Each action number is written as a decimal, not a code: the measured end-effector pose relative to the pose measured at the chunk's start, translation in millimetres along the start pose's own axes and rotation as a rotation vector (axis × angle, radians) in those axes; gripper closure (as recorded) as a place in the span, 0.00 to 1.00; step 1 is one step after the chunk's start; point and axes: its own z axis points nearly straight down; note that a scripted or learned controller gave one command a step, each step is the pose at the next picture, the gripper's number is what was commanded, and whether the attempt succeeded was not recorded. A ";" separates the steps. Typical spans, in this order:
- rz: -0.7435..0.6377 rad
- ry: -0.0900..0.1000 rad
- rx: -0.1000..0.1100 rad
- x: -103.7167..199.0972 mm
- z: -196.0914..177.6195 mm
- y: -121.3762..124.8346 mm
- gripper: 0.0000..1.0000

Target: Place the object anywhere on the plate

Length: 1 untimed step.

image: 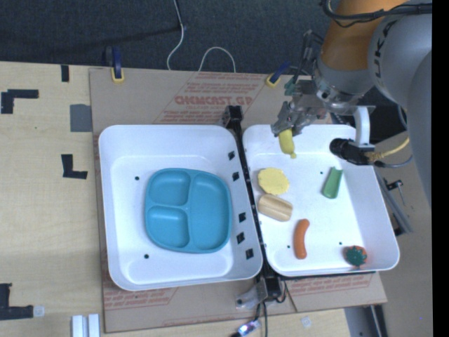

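Yellow object, small, held between the fingers of the gripper, closed on it, above right bin far-left corner. Nearer: blue plate in left bin. Sausage, bun lie loose.

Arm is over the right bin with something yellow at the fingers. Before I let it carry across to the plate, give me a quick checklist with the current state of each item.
1. Object in the grip: a small yellow piece hangs right below the gripper, apparently between the fingers: ok, though contact is hard to confirm.
2. Piece lifted off the right bin floor: cannot tell from this slanted view.
3. Blue plate lies flat in the left bin, all three compartments bare: ok.
4. Path over the divider between the bins: nothing stands in the way: ok.
5. Other items, such as the yellow round piece and bun, lie apart from the gripper: ok.
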 end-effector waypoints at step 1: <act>0.000 0.000 -0.001 43.9 7.3 2.4 1.00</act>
